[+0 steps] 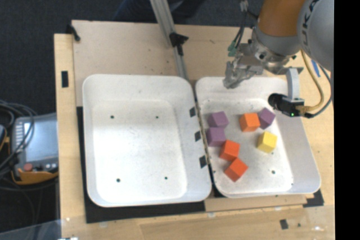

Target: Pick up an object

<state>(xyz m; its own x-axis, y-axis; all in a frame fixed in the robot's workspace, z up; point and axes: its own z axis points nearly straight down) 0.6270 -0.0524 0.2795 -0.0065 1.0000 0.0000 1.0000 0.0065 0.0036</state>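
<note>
- The gripper [232, 82] hangs over the far-left corner of the right bin [301, 174]; whether it is released or clenched I cannot tell, and nothing shows in its grasp.
- All seven blocks lie in the right bin, nearer the camera than the gripper and apart from it.
- Two purple blocks [218, 120] sit one behind the other just beside the bin's left wall, the far one closest to the gripper.
- An orange block [250, 122] touches a third purple block [266, 117] on its right; a yellow block [267, 141] lies just near of these.
- Two more orange blocks [229, 150] sit corner to corner toward the near side.
- A black unit with a green light [286, 104] on the arm hangs over the bin's far right, just beside the third purple block.
- A slanted aluminium strut [162, 8] stands far-left of the gripper, ending at the gap between bins.
- The left bin [95, 93] sits alongside on the wooden bench [112, 42].
</note>
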